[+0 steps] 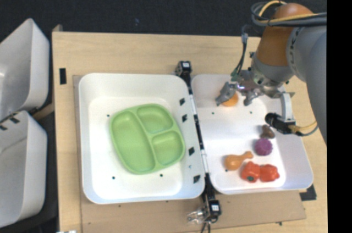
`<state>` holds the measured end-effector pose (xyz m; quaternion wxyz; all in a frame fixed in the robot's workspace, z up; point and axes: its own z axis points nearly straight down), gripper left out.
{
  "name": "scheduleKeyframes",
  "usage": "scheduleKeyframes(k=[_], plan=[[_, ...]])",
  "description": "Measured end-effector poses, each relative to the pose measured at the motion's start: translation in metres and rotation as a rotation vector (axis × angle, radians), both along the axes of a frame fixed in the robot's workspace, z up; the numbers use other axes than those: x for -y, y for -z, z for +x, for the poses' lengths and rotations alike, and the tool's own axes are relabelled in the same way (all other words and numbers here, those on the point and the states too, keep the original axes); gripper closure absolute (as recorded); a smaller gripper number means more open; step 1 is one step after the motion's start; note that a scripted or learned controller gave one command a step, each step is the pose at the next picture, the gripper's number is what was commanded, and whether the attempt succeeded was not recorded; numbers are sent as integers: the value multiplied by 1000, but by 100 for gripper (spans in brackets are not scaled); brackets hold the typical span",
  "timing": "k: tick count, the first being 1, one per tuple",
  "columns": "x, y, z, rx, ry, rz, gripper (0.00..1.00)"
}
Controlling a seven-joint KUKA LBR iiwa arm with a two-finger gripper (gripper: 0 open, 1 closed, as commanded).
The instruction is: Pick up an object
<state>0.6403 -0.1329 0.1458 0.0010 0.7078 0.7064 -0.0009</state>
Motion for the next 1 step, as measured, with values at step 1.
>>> scheduleKeyframes(k=[1], plan=[[1, -13, 1, 4, 2, 0, 100]])
